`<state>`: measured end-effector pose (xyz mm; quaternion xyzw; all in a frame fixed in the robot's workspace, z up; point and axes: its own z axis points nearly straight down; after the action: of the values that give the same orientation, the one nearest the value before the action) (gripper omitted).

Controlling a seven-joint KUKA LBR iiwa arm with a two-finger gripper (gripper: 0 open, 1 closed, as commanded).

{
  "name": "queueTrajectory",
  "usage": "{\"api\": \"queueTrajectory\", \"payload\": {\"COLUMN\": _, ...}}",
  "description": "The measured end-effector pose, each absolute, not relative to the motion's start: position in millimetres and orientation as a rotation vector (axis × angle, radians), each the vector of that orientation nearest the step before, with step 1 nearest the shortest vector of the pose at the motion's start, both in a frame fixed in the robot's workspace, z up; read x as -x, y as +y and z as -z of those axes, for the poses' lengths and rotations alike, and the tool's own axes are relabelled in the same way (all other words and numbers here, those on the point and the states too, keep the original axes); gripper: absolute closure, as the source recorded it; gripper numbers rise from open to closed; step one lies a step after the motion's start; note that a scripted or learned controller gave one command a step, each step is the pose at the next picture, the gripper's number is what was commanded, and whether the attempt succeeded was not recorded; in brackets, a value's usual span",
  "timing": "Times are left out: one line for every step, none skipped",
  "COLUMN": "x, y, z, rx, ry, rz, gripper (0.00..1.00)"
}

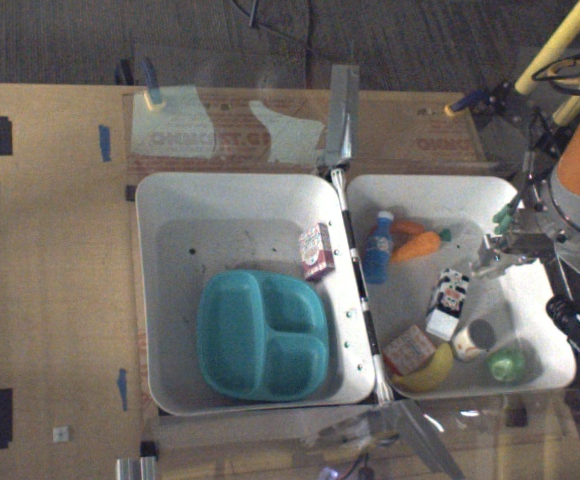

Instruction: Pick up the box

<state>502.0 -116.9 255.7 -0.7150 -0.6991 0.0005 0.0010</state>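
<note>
1. my claw (492,258) hangs over the right bin (540,193), near its right wall, and i cannot tell its state from this slanted view.
2. the box (316,251) i take to be my target is the small red and white carton in the left bin (170,208), standing close against the wall that divides the two bins, just above the teal divided plate (262,334). it is well apart from me, so nothing is gripped yet.
3. to do this step well, i judge i should travel left across the divider, come down from above, and close across the box's narrow faces; the wall on its right leaves little room for a finger, so lining up along the wall looks safer.
4. there are other boxy things to avoid confusing: a black and white carton (448,303) and a small brown packet (409,349) in the right bin, alongside a blue bottle (377,249), an orange carrot (416,246), a banana (429,370), a cup (469,341) and a green item (506,365).
5. the bench (50,268) is pale wood with black and blue tape marks; beyond it lies dark carpet with cables, and a yellow pole (565,33) leans at the upper right.
</note>
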Motion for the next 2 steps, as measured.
{"api": "queueTrajectory", "payload": {"x": -513.0, "y": -11.7, "z": -214.3, "rx": 2.225, "ry": -2.215, "rz": -0.002, "gripper": 1.00}}
{"api": "queueTrajectory", "payload": {"x": -495.1, "y": -50.6, "z": -199.5, "rx": 2.753, "ry": -1.505, "rz": -0.006, "gripper": 1.00}}
